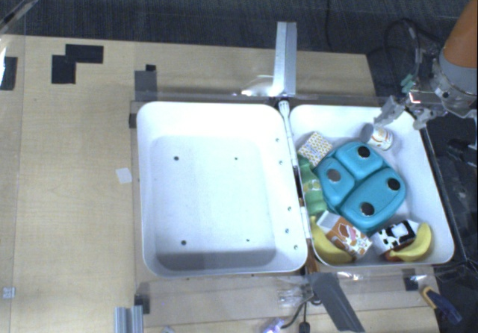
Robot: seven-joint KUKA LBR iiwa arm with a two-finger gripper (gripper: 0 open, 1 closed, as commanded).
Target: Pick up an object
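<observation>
Pincer [382,124] poised over the upper right corner of the right bin [439,197], just above a small white bottle [382,137]; whether it is spread or closed cannot be told. The bin holds a teal four-lobed block with holes [362,184], a patterned packet [315,148], a yellow banana [414,248] and a black-and-white toy [394,234]. The left bin [216,182] adjoins it on the worktop [67,197].

No lettering, brand, number or sign can be read on anything here: the patterned packet [314,147] and the printed wrapper [349,237] in the right-hand bin [431,175] carry markings too small and blurred to make out
</observation>
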